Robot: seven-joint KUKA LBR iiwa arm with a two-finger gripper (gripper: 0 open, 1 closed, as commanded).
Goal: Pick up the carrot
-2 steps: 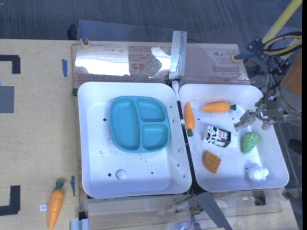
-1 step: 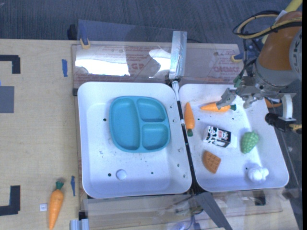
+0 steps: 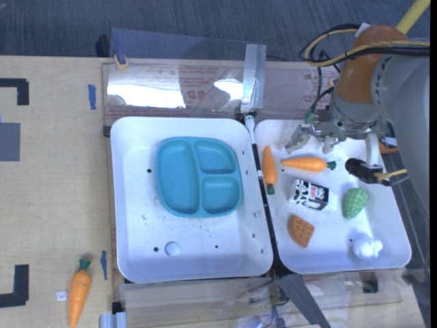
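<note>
Two carrots lie in the right bin [image 3: 389, 231]. One carrot [image 3: 305, 163] lies crosswise with its green tip pointing right. The other carrot [image 3: 270, 168] lies lengthwise against the bin's left wall. A third carrot [image 3: 80, 292] rests on the bench outside the bins, at the front left. My gripper [image 3: 312, 139] hangs just behind the crosswise carrot, at the back of the right bin. It is open, with nothing between its fingers.
The right bin also holds a black-and-white box [image 3: 311, 194], a green fruit [image 3: 354, 202], a brown waffle piece [image 3: 300, 229] and a white object [image 3: 365, 248]. A blue divided plate [image 3: 199, 176] and a small white disc [image 3: 172, 249] sit in the left bin [image 3: 130, 203].
</note>
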